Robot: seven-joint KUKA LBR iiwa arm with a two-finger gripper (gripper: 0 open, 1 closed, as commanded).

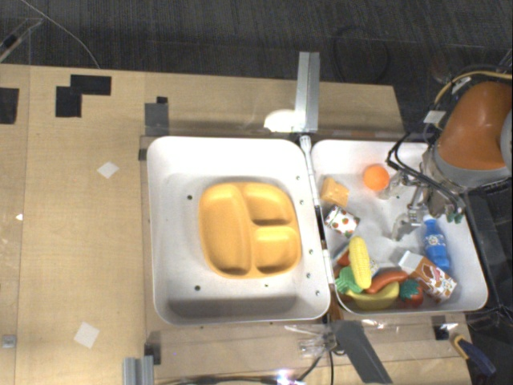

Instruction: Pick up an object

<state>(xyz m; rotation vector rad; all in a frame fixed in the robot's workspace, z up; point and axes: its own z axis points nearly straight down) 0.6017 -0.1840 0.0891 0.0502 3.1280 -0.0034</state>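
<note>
The right bin (478,293) holds several toy items. An orange ball (375,177) lies at the back, with a yellow wedge (335,191) and a white spotted block (341,222) to its left. A corn cob (360,261), a banana (375,297), a red pepper (390,279) and a green piece (346,282) are piled at the front. A blue bottle (435,244) and a brown carton (433,279) lie at the right. My gripper (406,221) hangs over bare floor between the ball and the bottle, open, with nothing between its fingers.
The left bin (172,295) holds a yellow divided tray (247,227). A metal post (308,87) stands behind the wall that the two bins share. The grey arm with its orange band (474,131) crosses the right bin's back right corner.
</note>
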